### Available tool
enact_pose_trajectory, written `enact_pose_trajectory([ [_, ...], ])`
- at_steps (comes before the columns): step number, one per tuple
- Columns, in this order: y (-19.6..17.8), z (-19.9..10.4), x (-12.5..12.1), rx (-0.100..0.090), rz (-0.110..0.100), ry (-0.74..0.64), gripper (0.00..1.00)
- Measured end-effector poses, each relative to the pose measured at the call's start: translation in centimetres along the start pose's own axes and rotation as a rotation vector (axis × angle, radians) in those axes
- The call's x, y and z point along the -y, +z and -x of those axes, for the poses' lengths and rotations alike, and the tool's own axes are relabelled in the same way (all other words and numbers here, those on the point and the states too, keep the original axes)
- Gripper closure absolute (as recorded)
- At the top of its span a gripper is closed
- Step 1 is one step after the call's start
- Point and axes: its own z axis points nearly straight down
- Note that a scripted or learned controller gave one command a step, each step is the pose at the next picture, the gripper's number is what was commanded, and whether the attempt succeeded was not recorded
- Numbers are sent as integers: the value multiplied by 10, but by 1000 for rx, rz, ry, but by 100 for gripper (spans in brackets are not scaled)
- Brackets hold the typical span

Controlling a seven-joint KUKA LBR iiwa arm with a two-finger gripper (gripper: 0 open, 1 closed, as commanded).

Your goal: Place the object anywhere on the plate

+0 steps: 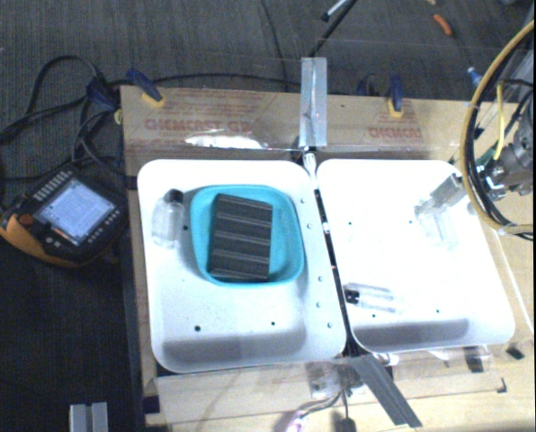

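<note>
A blue plate [288, 234] lies in the upper half of the left bin [241, 340]. On the plate rests a dark grey ridged block [241, 237], lying flat. A small clear bottle with a black cap [167, 214] sits in the bin against the plate's left rim. In the right bin [430, 322], a small clear item with a black end [369, 297] lies near the lower left. My gripper [434, 212] hangs pale and blurred over the upper right of the right bin, well away from the plate, with nothing visibly in it.
The arm and its yellow and black cables [484, 151] come in at the right edge. A metal post [314, 106] stands behind the seam between the bins. A handheld pendant [68, 214] lies on the floor to the left.
</note>
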Motion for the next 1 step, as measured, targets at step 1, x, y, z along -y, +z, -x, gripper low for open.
enact_pose_trajectory([
  [1,139,69,15,-1,-2,154,0],
])
